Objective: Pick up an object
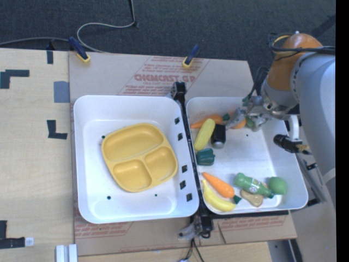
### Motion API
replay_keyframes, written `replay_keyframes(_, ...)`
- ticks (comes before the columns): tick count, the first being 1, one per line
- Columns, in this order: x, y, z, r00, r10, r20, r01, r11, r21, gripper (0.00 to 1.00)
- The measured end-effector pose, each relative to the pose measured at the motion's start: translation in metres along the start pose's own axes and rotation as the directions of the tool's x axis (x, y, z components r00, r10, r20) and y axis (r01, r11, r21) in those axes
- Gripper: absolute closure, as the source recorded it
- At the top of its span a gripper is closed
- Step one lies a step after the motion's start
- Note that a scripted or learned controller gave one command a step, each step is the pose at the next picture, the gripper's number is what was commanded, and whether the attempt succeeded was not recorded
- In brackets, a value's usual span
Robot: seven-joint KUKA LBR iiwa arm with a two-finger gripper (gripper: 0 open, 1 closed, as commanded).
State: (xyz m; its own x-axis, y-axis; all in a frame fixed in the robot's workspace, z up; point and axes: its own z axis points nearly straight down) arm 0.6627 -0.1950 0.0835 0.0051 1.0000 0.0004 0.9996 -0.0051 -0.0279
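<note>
The right bin [248,153] holds several toy foods. A yellow corn cob [204,134] lies at its back left, over a long orange carrot [211,120], with a black cylinder [218,135] beside it and a dark green piece [205,157] just in front. Along the front lie a second carrot [219,184], a banana [217,200], a green bottle [252,183], a green ball [277,185] and a tan piece [252,198]. My gripper [250,119] hangs low over the bin's back right part, close to a small orange piece [238,125].
The left bin [92,124] holds a yellow divided plate [139,156]. A black divider clip [179,89] sits between the bins at the back. The grey arm [311,91] fills the right side above the right bin's rim.
</note>
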Motion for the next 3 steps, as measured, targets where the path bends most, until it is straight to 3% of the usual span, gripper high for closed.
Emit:
replay_keyframes(2, -0.004, 0.001, 0.000, 1.000, -0.003, -0.009, 0.003, 1.000, 0.003, 0.00)
replay_keyframes(3, 0.004, -0.077, -0.001, 1.000, -0.005, 0.002, 0.005, 1.000, -0.029, 0.00)
